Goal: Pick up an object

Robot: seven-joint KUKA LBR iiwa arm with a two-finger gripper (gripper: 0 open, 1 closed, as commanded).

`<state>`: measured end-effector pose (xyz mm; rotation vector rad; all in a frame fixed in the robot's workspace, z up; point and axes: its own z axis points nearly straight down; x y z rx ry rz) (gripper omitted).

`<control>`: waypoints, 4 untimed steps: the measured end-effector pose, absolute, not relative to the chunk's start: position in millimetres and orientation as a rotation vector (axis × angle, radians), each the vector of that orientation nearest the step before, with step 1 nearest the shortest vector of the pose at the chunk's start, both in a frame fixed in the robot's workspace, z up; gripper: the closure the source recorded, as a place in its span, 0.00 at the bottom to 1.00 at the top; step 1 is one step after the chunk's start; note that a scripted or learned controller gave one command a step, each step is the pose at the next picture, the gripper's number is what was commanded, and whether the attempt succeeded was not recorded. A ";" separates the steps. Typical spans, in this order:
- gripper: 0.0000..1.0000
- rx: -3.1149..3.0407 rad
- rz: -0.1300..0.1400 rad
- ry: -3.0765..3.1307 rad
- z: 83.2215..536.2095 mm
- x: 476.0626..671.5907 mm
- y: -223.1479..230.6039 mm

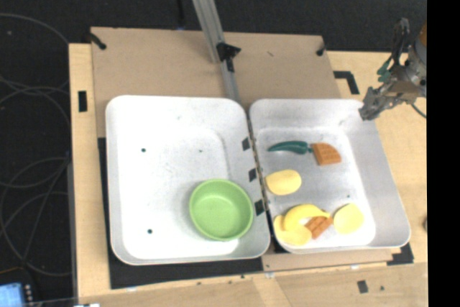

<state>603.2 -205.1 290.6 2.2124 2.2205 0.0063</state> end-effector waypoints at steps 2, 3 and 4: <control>1.00 2.213 0.002 2.229 287.3 596.5 -92.1; 1.00 2.214 0.002 2.229 289.0 594.9 -43.8; 1.00 2.215 -0.001 2.228 269.8 589.2 7.5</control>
